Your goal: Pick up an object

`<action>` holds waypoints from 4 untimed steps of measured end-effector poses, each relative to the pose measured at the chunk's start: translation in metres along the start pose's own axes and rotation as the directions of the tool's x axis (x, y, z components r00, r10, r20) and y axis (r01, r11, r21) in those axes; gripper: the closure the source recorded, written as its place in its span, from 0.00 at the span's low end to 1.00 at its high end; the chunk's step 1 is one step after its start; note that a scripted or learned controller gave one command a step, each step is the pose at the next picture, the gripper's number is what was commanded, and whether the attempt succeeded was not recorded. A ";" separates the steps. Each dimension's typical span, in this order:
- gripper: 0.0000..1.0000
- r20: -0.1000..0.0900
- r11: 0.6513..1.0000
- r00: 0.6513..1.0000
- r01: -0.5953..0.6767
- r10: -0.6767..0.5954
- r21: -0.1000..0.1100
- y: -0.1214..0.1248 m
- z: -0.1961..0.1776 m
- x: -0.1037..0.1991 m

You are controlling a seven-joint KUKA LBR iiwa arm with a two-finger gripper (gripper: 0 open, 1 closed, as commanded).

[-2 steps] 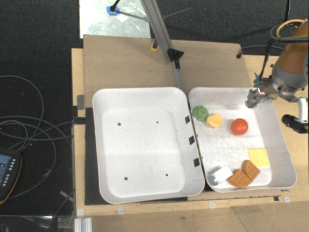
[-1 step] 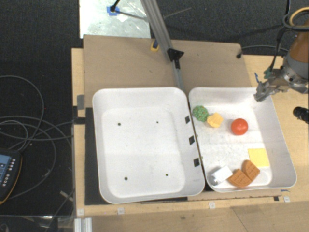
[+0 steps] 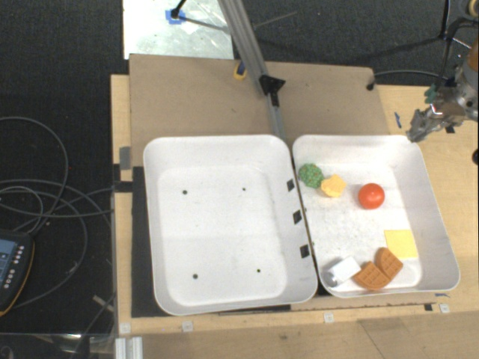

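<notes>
The right bin (image 3: 352,154) holds several small items. A green broccoli-like piece (image 3: 310,175) lies near its left wall, touching a yellow-orange lump (image 3: 333,187). A red tomato-like ball (image 3: 371,195) sits alone at mid-bin. Toward the front lie a flat yellow square (image 3: 401,243), a brown waffle-like piece (image 3: 378,270) and a small white block (image 3: 343,270). My gripper (image 3: 420,127) hangs over the bin's far right corner, well away from every item, with nothing seen in it.
The left bin (image 3: 217,223) stands beside the right one, joined by black clips (image 3: 297,217). A grey pole (image 3: 247,36) slants across the back of the bench. Cables lie on the floor at the left.
</notes>
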State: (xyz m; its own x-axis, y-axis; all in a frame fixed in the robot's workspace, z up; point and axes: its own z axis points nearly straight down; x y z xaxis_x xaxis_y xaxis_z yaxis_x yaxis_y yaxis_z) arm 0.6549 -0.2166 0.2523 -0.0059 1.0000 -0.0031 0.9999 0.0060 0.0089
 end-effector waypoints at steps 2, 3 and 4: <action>1.00 -0.005 1.000 1.000 0.005 -0.004 0.008 0.000 0.008 0.116; 1.00 -0.005 1.000 1.000 0.005 -0.005 0.005 0.002 0.000 0.167; 1.00 -0.005 1.000 1.000 0.005 -0.005 0.008 -0.004 0.013 0.216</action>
State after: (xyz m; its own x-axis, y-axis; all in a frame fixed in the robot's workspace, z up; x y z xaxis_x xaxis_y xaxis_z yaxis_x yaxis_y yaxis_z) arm 0.6500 -0.0006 0.2385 -0.0105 0.9999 0.0023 0.9999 0.0105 0.0004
